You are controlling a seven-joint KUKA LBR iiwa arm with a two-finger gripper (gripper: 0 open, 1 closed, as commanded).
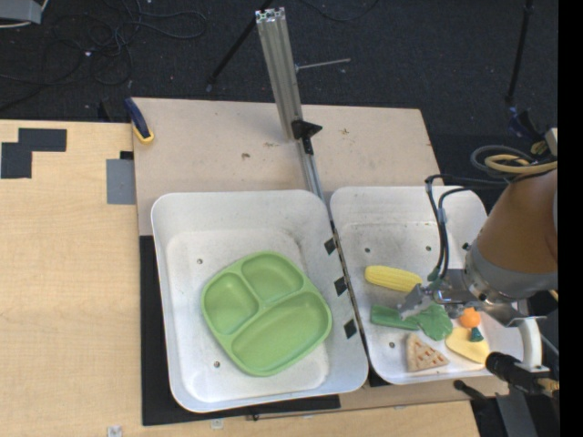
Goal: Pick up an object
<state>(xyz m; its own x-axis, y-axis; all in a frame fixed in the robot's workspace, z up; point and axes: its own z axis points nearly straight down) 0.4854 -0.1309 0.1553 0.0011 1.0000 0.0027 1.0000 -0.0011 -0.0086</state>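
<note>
The right bin (387, 217) holds a yellow corn cob (392, 278), a green leafy toy (412, 320), a tan waffle-patterned wedge (424, 354), a yellow cheese wedge (470, 347) and a small orange piece (469, 317). My gripper (428, 297) reaches in from the right and hangs low over the green toy's right end, just right of the corn cob. The wrist hides the bin's right part. Nothing shows as lifted.
The left bin (178, 244) carries a green divided plate (266, 312). A slanted metal post (282, 80) rises behind the bins, down to the divider between them. A blue-and-yellow tool (139, 123) lies at the board's far left corner.
</note>
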